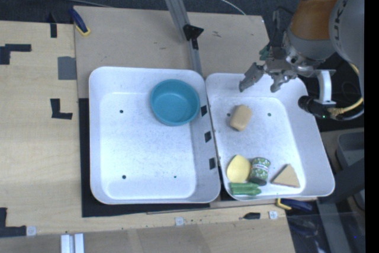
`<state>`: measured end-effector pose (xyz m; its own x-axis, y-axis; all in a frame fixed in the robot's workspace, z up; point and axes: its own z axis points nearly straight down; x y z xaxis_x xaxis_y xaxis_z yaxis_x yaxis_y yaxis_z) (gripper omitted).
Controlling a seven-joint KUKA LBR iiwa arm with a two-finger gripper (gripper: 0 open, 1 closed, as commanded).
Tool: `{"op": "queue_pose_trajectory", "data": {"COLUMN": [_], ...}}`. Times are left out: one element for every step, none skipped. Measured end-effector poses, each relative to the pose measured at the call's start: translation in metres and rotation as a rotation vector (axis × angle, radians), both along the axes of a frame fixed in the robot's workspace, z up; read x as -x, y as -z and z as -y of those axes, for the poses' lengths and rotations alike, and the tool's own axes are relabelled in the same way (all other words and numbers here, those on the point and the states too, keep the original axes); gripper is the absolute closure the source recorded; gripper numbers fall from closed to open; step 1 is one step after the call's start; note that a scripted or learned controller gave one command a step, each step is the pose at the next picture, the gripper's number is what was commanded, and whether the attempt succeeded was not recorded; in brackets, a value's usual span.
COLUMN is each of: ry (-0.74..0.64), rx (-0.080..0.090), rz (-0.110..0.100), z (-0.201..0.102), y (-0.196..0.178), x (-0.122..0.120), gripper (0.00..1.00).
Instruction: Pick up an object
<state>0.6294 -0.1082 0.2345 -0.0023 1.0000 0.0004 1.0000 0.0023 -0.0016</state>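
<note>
Nearest the lens, a green pod (pixel 245 189), yellow lemon (pixel 238 168), small can (pixel 259 170) and tan wedge (pixel 286 176) crowd the right bin's (pixel 308 127) front edge. Alone mid-bin, the beige block (pixel 240 118) looks the easiest pick. Above the far rim, the hand (pixel 264 82) hangs spread wide, holding nothing, probably lining up. One blue bowl (pixel 174 102) sits in the left bin (pixel 112 145).

Arm (pixel 331 9) at frame upper right: grey casing, orange band, black cables looped above; gripper (pixel 262 82) had dark grey fingers.
</note>
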Motion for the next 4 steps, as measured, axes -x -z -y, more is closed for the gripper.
{"op": "queue_pose_trajectory", "data": {"ry": [0.001, 0.000, 0.000, -0.001], "rx": [0.001, 0.001, 0.003, 0.003], "rz": [-0.007, -0.005, 0.000, 0.001], "z": [0.005, -0.001, -0.001, -0.002], "y": [0.063, 0.122, 0.147, 0.135], "x": [0.002, -0.005, -0.005, -0.005], "gripper": [0.00, 0.00, 0.00, 1.00]}}
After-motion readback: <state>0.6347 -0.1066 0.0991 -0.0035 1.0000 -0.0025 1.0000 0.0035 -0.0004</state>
